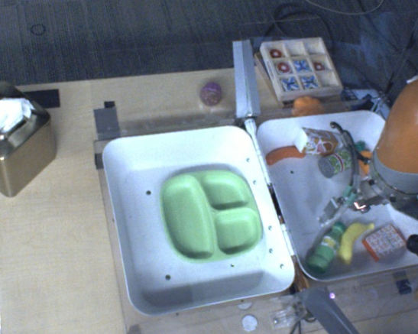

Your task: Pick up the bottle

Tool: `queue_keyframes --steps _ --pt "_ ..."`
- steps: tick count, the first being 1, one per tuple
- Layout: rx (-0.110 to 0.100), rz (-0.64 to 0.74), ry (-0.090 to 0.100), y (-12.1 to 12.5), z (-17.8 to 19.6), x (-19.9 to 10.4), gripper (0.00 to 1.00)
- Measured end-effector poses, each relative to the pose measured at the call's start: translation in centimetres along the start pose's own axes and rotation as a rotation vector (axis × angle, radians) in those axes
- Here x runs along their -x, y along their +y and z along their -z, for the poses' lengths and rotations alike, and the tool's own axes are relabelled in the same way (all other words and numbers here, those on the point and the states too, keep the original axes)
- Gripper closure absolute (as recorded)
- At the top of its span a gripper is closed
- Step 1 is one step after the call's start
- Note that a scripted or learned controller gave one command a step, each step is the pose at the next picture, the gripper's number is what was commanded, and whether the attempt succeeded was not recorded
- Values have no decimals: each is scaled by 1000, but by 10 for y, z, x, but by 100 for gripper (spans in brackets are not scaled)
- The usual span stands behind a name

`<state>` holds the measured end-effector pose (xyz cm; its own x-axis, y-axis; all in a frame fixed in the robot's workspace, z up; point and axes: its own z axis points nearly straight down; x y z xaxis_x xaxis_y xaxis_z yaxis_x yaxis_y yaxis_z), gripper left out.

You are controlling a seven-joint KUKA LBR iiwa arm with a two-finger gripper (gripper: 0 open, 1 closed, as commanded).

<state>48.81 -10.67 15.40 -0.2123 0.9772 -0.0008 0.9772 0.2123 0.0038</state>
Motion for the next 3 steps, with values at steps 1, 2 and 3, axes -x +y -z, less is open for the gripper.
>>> queue_keyframes --steps 1,2,3 --pt "13 -33 -3 4 -63 -2 0" --pt "25 -32 -11 8 -50 0 100" --pt "2 -349 0 43 31 -23 100"
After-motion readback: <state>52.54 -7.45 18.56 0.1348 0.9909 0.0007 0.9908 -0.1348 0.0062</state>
